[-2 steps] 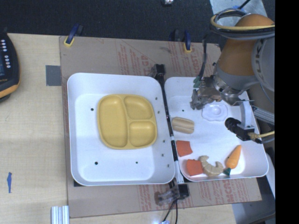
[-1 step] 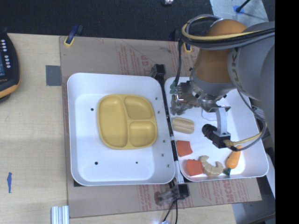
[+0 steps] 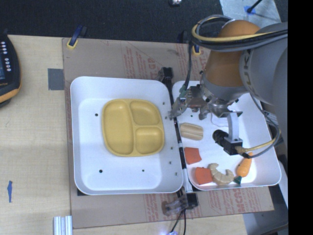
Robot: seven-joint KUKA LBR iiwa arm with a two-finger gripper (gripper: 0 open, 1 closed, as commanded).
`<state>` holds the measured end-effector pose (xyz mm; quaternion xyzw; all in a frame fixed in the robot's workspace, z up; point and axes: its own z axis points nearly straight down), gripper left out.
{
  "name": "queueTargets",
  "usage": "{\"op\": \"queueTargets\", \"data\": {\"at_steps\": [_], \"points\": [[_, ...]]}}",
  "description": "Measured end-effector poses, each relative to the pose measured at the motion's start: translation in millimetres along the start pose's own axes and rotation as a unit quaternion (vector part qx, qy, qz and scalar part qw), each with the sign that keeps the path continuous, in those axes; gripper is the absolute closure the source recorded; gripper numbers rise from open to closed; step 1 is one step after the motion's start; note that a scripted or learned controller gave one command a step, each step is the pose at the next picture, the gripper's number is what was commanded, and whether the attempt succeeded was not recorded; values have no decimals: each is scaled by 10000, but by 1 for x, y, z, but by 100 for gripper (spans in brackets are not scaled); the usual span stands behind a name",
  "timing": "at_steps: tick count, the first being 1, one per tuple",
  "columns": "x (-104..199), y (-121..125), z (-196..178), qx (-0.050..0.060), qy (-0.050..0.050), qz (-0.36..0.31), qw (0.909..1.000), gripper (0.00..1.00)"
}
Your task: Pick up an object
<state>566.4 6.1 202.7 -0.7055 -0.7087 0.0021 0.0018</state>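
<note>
Because the tan block (image 3: 190,131) lies just beside the gripper (image 3: 191,107), it seems the target; open or closed, I cannot tell.

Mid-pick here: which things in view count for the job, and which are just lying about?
In the job: gripper; tan block, upper red block, lower red block, pale curved piece, carrot, all in the right bin.
Lying about: yellow divided plate in the left bin; blue clip on the bench.
</note>
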Motion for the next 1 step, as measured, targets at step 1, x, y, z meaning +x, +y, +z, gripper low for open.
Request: {"op": "queueTargets", "data": {"at_steps": [1], "points": [[-59, 26, 7, -24, -13, 29, 10000, 0]]}}
